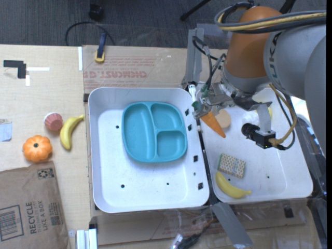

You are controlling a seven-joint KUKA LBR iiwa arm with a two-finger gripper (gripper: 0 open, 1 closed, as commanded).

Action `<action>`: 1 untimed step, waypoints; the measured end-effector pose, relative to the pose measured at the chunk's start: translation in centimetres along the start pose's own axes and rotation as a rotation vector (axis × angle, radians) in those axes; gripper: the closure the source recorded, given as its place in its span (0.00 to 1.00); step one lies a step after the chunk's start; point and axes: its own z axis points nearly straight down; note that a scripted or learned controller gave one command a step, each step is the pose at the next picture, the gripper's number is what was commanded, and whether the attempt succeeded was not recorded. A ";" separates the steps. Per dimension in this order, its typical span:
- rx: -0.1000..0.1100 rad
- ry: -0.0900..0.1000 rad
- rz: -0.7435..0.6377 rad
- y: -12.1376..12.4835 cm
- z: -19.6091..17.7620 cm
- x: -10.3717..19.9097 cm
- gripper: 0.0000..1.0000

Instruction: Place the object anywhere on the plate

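Note:
A blue three-compartment plate (pixel 154 131) lies in the left bin (pixel 104 180). My gripper (pixel 203 108) hangs over the left edge of the right bin (pixel 290 185), close to the wall between the two bins. Its fingers are shut on the thick end of an orange carrot (pixel 215 125), which points down and to the right. The carrot partly covers a pale round piece (pixel 224 119). The gripper body hides the fingertips themselves.
A checkered cracker (pixel 231 165) and a yellow banana (pixel 232 187) lie in the right bin's front part. Left of the bins, on the bench, are a small pumpkin (pixel 37 148), another banana (pixel 69 130) and a pink cupcake (pixel 53 122). The arm (pixel 259 40) fills the upper right.

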 end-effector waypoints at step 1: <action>0.002 -0.001 0.139 2.7 2.5 6.8 1.00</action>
